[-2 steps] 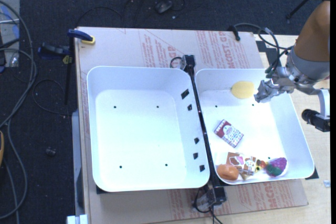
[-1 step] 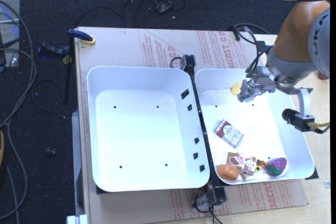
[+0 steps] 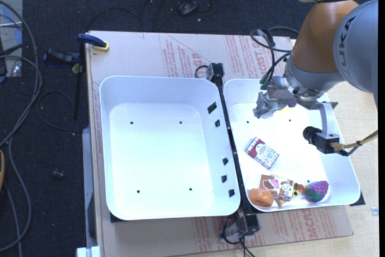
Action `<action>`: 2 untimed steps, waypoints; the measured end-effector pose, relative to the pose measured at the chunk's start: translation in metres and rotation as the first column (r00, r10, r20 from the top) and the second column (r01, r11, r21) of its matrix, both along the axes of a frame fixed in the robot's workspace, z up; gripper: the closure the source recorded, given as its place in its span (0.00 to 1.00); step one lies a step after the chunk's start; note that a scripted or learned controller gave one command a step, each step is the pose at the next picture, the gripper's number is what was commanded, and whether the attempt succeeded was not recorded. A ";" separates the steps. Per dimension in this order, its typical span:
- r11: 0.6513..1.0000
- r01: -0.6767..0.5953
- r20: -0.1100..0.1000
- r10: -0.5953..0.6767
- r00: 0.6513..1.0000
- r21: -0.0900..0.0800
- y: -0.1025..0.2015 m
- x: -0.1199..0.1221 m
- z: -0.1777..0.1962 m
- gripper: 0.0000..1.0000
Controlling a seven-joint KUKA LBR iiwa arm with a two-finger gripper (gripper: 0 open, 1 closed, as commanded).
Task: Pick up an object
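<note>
My gripper (image 3: 264, 108) hangs over the far part of the right bin (image 3: 240, 90), below the orange-banded wrist. Nothing shows in its grasp. A small red and white carton (image 3: 262, 152) lies flat in the middle of that bin, nearer the front than the gripper and apart from it. Along the bin's front wall sit an orange rounded object (image 3: 261, 197), a small patterned packet (image 3: 279, 187) and a purple and green toy (image 3: 316, 191), packed close together.
The left bin (image 3: 108, 129) stands beside the right one, with a black divider strip (image 3: 226, 135) between them. A black cylindrical part (image 3: 316, 138) with a cable hangs from the arm over the right bin's right side. Cables lie on the dark floor at left.
</note>
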State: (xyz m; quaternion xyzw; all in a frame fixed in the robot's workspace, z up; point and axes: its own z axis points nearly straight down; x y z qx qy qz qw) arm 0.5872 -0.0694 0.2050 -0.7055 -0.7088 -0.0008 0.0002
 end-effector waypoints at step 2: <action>1.000 0.000 -0.001 0.000 1.000 0.000 0.110 0.007 0.007 1.00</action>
